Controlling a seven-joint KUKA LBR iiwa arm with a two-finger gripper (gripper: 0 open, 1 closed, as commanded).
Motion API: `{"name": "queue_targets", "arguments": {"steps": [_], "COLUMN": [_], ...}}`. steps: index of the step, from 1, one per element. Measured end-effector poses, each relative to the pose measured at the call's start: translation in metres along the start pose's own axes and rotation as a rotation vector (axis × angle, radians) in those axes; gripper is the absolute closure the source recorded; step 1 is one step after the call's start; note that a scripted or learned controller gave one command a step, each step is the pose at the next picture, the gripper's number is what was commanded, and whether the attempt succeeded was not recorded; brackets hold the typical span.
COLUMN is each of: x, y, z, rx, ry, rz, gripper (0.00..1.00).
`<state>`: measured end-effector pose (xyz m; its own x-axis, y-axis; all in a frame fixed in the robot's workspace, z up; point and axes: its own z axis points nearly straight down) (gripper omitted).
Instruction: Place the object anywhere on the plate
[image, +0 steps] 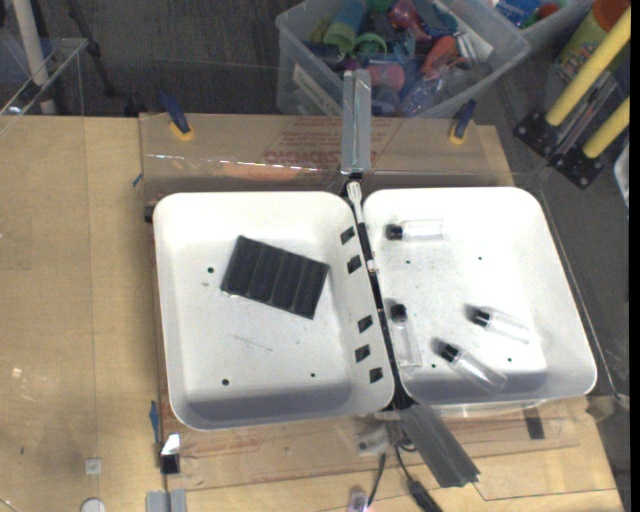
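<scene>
A dark rectangular ribbed plate (275, 276) lies flat in the left bin (190, 390), slightly turned, near the bin's upper middle. In the right bin (560, 370) lie several small clear vials with black caps: one at the top left (414, 231), one along the divider (402, 333), one at the lower middle (466, 364) and one at the right (503, 324). All rest on the bin floor, apart from one another.
A grey divider rail (360, 270) with black clips runs between the two bins. A clear tub of colourful toys (400, 50) stands behind the bins. Yellow and black gear (590, 80) sits at the back right. Wooden bench (70, 300) surrounds the bins.
</scene>
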<state>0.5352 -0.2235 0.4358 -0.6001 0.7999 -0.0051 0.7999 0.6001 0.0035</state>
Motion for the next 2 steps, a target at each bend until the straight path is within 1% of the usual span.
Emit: {"name": "queue_targets", "arguments": {"steps": [1,2], "x": [-0.008,0.033], "y": [0.011,-0.044], "z": [0.000,-0.001], "rx": [-0.002,-0.001], "ry": [-0.002,0.003], "rz": [-0.807,-1.034], "gripper": [1.00,1.00]}}
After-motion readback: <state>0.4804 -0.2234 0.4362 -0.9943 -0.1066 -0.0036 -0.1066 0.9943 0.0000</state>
